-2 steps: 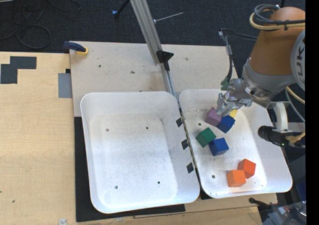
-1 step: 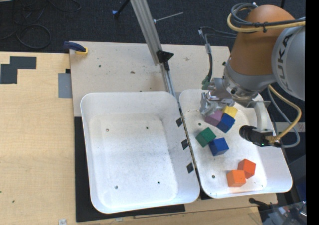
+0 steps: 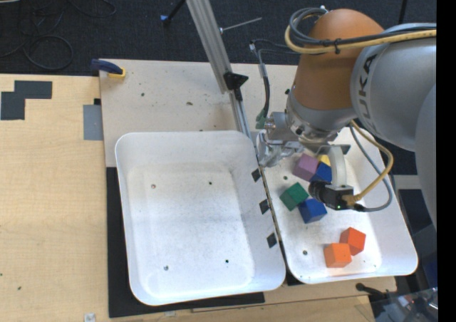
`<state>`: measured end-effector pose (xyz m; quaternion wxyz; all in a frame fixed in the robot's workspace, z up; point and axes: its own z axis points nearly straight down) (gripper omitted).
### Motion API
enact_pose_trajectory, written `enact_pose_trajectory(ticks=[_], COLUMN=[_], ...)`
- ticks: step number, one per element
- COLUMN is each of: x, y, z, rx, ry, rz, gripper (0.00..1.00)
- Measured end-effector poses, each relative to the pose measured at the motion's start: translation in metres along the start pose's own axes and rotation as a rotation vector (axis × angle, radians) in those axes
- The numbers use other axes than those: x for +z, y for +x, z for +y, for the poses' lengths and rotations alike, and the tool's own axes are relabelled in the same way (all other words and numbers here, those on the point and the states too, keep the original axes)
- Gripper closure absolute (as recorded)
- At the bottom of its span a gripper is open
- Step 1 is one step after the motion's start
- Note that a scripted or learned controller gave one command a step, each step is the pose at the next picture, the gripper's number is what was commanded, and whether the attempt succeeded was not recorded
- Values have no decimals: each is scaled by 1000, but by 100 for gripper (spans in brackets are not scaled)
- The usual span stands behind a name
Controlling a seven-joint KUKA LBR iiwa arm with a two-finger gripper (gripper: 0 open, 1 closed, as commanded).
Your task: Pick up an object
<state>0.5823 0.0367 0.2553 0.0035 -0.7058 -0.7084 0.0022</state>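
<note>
My gripper [image 3: 273,148] hangs over the far left corner of the right bin [image 3: 388,260], close to the wall that bin shares with the left bin [image 3: 185,228]. From this slant I cannot tell whether it is open or closed.

Nearest the camera, in the near part of the right bin, lie two orange blocks. One orange block [image 3: 337,254] sits closest to the rim. The second orange block [image 3: 355,239] is just beyond it and to its right, the two touching or nearly so.

Farther in, around the middle of the bin, a blue block [image 3: 312,211] rests against a green block [image 3: 292,196], the green one to its left and slightly farther back.

Beyond those, a purple block [image 3: 306,167] lies just to the right of my gripper, under my wrist. I cannot tell whether it touches me. A smaller blue block [image 3: 323,172] sits against its right side, and a sliver of something yellow [image 3: 325,161] shows behind them, too hidden to name.

The left bin's white floor bears a few dark specks. Both bins rest on the pale wooden bench [image 3: 50,192].

Past the bins, a slanted aluminium rail [image 3: 210,32] rises from near the shared wall to a checkered tip. A blue and yellow clamp [image 3: 108,68] sits at the board's far left corner. My arm [image 3: 335,64], with its orange band, looms over the right bin's far end, and dark carpet [image 3: 85,7] strewn with cables lies behind.
</note>
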Motion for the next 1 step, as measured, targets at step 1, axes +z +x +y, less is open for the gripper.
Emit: enact_pose_trajectory(ticks=[1], x=[13], y=[58], z=[-11], rx=[-1], ry=[-1], rz=[0], gripper=[100])
